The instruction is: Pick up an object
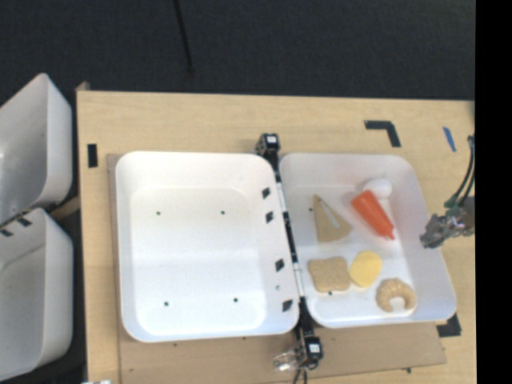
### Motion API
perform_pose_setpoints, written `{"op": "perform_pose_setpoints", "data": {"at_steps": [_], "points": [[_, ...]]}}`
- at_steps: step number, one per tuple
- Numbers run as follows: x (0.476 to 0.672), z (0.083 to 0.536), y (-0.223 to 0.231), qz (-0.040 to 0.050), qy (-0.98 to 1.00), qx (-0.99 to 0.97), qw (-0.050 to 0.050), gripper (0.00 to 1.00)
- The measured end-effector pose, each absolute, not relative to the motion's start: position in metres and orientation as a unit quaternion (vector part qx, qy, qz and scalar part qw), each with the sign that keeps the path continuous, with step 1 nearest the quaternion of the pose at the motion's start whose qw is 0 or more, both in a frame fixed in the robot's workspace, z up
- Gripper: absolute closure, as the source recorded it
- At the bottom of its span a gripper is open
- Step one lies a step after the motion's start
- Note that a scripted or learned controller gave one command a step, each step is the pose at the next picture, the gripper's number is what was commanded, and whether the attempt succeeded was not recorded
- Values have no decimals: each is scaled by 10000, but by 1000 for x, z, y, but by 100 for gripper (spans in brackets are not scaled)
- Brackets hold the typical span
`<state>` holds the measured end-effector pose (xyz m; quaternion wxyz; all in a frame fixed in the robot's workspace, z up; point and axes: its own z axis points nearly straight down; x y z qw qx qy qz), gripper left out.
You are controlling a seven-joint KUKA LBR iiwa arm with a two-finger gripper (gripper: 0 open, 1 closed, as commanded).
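- The big white plastic bin on the left (136, 214) is seen with nothing to pick in it, so the reach is best made to the other bin.
- The shallow white plastic bin on the right (432, 286) sits just beside the left one, on the pale wooden bench (200, 122). All the things to pick are found in it.
- A tan wedge shaped like a slice of bread or cheese (329, 221) lies near the middle of this bin. Below it a flat tan square like a cracker (329, 274) is seen. Flat things like these are hard to pinch, so they are better left alone.
- A round yellow piece (366, 269) lies touching the cracker, or nearly so. A clean grab may be spoiled by that closeness.
- The orange carrot-shaped toy (374, 214) lies tilted, with a small white round lump (378, 186) at its top end. It is judged the best pick, since it is thick and has free space along both long sides. It should be pinched across its narrow width, from straight above.
- A pale curled piece like a croissant (397, 294) rests near the bottom corner, close to the bin wall, so less room is left there.
- The dark tool (442, 229) is seen at the right rim of the bin, well apart from the carrot. It is small, blurred and partly cut off, so it cannot be told if it is released or clenched. Nothing is seen held in it.
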<state>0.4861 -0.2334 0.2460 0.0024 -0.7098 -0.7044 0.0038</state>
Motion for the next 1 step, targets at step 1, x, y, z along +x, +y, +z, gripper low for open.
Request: {"op": "perform_pose_setpoints", "data": {"at_steps": [1], "points": [[491,485,-161,-58,-7095,-7046,-98,100]]}}
